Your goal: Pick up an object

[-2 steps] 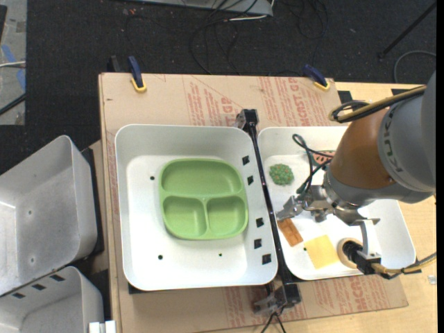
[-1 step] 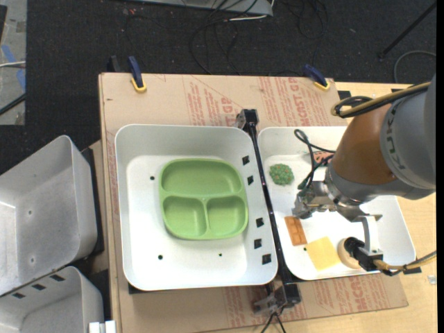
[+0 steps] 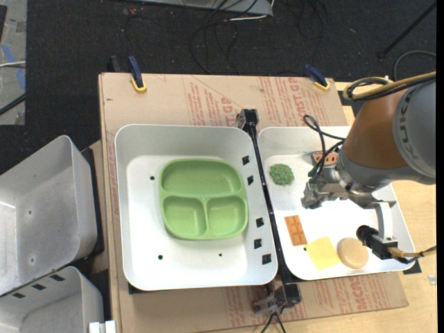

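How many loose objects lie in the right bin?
4: a green ball at the back, an orange bar, a yellow square and a tan disc near the front. The arm may hide others.

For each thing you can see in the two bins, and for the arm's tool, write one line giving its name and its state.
green tray: lying flat in the left bin.
green ball: loose in the right bin.
orange block: lying flat.
yellow square: flat, touching the tan round piece.
tool: low over the right bin, grip unclear.
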